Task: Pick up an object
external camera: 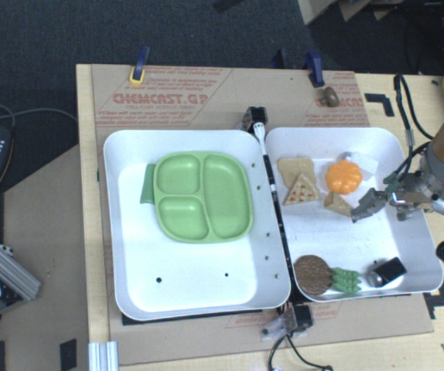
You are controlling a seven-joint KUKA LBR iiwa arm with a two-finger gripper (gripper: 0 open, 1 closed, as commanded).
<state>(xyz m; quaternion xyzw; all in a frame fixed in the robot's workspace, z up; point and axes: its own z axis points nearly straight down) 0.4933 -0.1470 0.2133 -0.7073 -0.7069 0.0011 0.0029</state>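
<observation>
Brown disc (311, 273), lower centre of right bin (361, 238). Orange ball (343, 176), upper middle. Pincer (384, 203) just right of it, fingers seemingly apart, empty. Step: approach. Next: descend, close.

We saw a table (206, 91) covered in printed brown cardboard, bearing two shallow white bins side by side: the left bin (129, 284) and the right bin (415, 261). A yellow clamp (138, 68) and a blue clamp (313, 66) gripped its far edge.

I see a dark blue carpet floor (90, 14) around the light wooden desk (206, 91), with cables (21, 114) lying about.
</observation>
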